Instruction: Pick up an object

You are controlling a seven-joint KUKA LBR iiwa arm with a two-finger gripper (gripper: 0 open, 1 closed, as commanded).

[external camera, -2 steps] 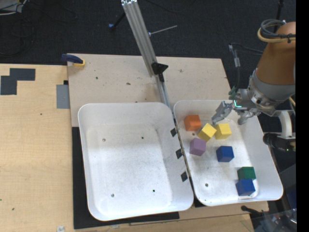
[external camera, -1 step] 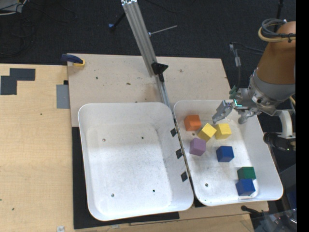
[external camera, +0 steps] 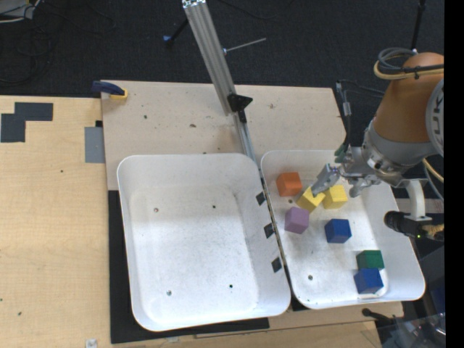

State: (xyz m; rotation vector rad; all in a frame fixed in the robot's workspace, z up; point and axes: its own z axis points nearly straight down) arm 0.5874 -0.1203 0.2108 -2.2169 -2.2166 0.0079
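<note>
The right bin (external camera: 322, 270) holds several small blocks. An orange cube (external camera: 289, 184) lies at its far left, with a purple cube (external camera: 296, 220) nearer the front. Two yellow blocks (external camera: 312, 199) (external camera: 336, 196) lie side by side in the middle. A blue cube (external camera: 338, 230) sits in front of them. My gripper (external camera: 342, 183) hangs just over the right-hand yellow block, its fingers spread apart. One fingertip (external camera: 325, 175) is above the left yellow block. Nothing is lifted between the fingers.
A green cube (external camera: 371, 258) and a second blue cube (external camera: 368, 280) lie in the right bin's front right corner. The left bin (external camera: 196, 238) stands beside it, past a divider with black clips (external camera: 267, 230). A slanted metal rail (external camera: 214, 53) rises behind the bins.
</note>
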